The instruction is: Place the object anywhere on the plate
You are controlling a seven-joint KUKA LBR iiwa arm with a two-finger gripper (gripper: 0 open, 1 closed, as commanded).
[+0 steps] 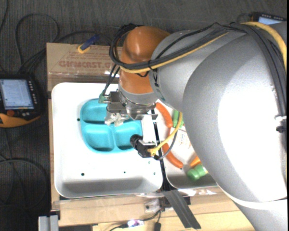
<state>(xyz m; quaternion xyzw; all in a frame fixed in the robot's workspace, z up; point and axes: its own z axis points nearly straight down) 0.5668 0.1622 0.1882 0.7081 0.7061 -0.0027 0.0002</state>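
Two bins, and your claw (116, 119) hangs right above the blue plate (98, 129) in the left bin (67, 167). Can't tell what it's carrying. Carrots (164, 117) sit to its right, in the other bin.

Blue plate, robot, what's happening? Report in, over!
Gripper low over the blue plate in the left bin. No object visible between its fingers. Orange and green items lie in the right bin. Arm hides much.

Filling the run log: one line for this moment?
arm over left bin | gripper above blue plate | carrot in right bin
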